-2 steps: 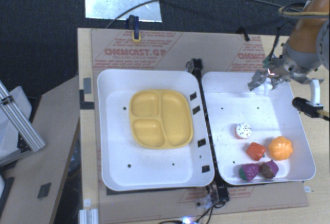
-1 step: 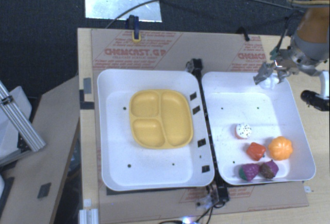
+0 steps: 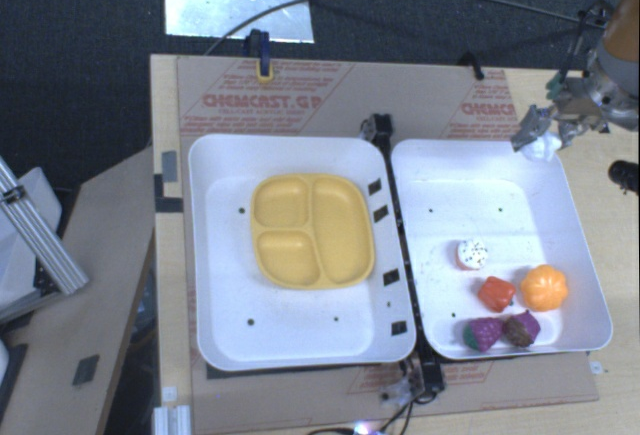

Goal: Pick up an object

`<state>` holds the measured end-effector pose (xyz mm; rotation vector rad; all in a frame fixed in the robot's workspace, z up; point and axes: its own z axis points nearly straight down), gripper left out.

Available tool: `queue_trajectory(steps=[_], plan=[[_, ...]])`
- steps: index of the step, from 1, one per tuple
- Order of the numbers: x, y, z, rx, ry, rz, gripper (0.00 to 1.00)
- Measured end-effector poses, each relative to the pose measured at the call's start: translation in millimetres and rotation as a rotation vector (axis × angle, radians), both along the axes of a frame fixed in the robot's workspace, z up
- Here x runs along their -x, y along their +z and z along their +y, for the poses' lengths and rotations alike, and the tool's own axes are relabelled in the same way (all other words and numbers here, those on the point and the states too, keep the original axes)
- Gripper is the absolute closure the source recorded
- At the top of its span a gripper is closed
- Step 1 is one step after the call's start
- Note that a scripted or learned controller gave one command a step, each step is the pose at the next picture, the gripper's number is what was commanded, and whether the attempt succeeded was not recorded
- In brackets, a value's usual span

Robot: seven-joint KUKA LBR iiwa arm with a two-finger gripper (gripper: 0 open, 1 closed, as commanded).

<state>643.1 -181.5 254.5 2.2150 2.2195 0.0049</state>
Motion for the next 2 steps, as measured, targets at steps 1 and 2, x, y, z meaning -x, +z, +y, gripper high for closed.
queue_trajectory(steps=[1,2], plan=[[-1,-9,55,-0.002,0.006,0.005,1.00],[8,-10,118,-0.004,0.008,0.005,1.00]])
